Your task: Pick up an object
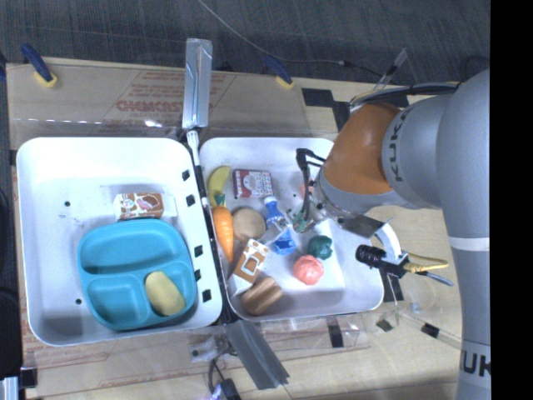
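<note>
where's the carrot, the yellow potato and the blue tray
carrot (223,232), camera view, middle of its orange body, right bin's left edge
yellow potato (165,293), camera view, centre of its top, in the tray's lower right compartment
blue tray (125,252), camera view, bare floor of its upper compartment

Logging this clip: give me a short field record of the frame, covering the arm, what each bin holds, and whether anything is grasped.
arm: over the right bin, reaching in from the right
gripper: low among the items, near the blue bottle
grasp: cannot tell
left bin: blue divided tray with a yellow potato-like item in one compartment; small brown carton beside the tray
right bin items: banana, carrot, red box, pink round item, bread roll
</note>
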Available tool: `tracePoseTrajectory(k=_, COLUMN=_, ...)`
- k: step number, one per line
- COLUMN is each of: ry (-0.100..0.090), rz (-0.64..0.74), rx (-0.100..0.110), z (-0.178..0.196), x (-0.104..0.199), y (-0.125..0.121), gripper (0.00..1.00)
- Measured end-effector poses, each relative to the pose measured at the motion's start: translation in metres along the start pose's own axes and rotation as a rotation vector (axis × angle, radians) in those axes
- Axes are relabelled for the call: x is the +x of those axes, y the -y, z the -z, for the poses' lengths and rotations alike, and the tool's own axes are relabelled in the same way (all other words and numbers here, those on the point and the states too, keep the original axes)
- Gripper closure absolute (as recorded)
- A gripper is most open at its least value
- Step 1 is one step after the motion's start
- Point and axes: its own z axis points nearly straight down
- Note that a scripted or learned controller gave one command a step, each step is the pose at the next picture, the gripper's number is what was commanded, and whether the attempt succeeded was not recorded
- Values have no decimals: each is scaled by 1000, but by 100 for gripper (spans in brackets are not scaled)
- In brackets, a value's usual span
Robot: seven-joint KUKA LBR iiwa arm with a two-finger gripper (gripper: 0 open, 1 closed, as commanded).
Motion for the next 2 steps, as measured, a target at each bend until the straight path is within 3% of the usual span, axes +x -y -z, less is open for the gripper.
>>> tracePoseTrajectory(k=1, ry=3, rz=-51, rx=-2, z=68, x=-23, y=-20, gripper=0)
tracePoseTrajectory(k=2, ry=4, rz=-161, rx=-4, z=154, x=7, y=-79, gripper=0)
